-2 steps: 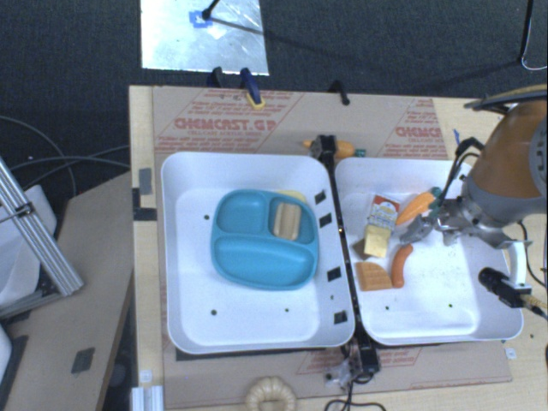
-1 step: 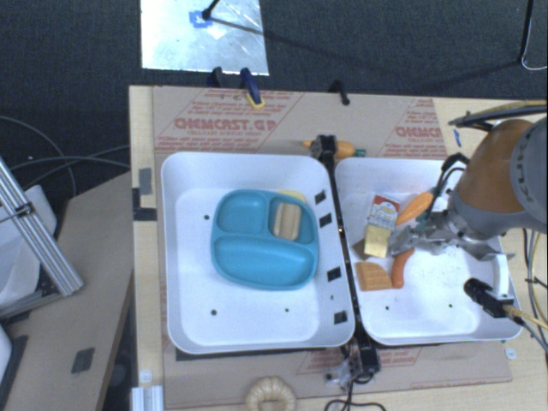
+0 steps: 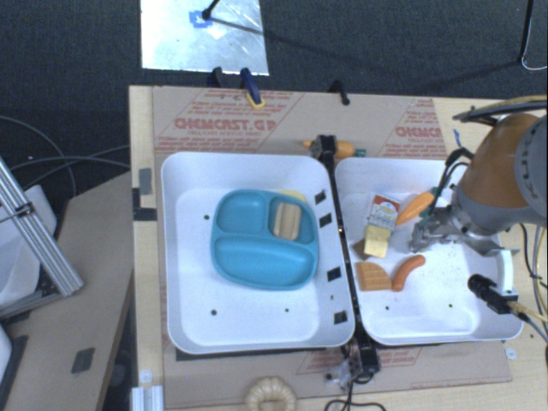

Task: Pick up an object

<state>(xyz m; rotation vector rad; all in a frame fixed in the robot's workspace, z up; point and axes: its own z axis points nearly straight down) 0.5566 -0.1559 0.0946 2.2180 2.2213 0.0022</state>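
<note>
Grey two-finger gripper [image 3: 419, 234] sits low over the right white bin [image 3: 445, 319], at the end of the arm coming in from the right with the orange band [image 3: 497, 169] above the wrist. Can't tell how far the claw is open or whether it grips anything; the tips blur into the wrist body.

Nearest things to the claw: orange carrot-shaped toy [image 3: 416, 205] just up-left of it, tilted, close to or touching the fingers, can't tell which. Red-orange sausage-shaped toy [image 3: 408, 271] just below-left of the claw, lying at a slant, apart from it. Further left: small red-and-white printed carton [image 3: 384, 207], pale yellow cheese-like block [image 3: 377, 241] right under the carton, and a tan orange bread-slice piece [image 3: 373, 276] beside the sausage's lower end. All five lie in the left half of the right bin, clustered near the centre divider.

Left white bin [image 3: 193, 315]: one blue plastic divided plate [image 3: 257, 251] with three compartments, one beige roll-shaped piece [image 3: 287, 221] in its upper right compartment.

Counts: two bins, one plate, one roll piece, one carrot, one sausage, one carton, one cheese block, one bread piece. An orange-yellow item [image 3: 342, 150] lies outside the bins at the top of the divider, partly hidden.
</note>
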